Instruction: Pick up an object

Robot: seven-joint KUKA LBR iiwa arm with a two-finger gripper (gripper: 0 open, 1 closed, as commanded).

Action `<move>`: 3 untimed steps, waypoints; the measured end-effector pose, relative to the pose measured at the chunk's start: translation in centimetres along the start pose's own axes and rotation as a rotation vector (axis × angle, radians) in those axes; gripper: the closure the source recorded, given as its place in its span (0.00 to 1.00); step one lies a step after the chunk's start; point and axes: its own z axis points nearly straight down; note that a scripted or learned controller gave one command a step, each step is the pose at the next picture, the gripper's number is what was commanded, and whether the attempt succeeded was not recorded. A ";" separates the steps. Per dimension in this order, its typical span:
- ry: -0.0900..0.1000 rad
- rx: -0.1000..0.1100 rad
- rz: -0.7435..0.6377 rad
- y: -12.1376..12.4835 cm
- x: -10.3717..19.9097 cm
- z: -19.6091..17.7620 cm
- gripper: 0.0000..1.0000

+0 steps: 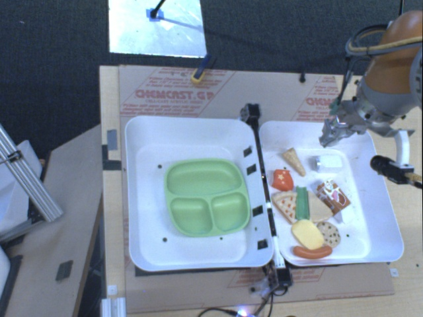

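Sausage (312, 251) at right bin's (386, 233) front edge, cookie (328, 233) just behind. My gripper (330, 136) hangs over the bin's back, above the small white block (328, 162); open or clenched, cannot tell. Block looks light, stiff, maybe slick: pinch its short sides.

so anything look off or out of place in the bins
Nothing stands out. The green divided tray lies flat in the left bin. The toy food sits unspilled in the right bin, loosely clustered: pizza slice, cookie, sausage. The gripper hangs over that bin's far end.
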 end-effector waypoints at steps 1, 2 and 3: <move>0.001 -0.001 -0.001 -2.9 4.5 0.0 1.00; 0.001 0.002 0.000 -7.5 7.3 1.0 1.00; -0.001 -0.005 0.006 -7.6 6.2 0.1 1.00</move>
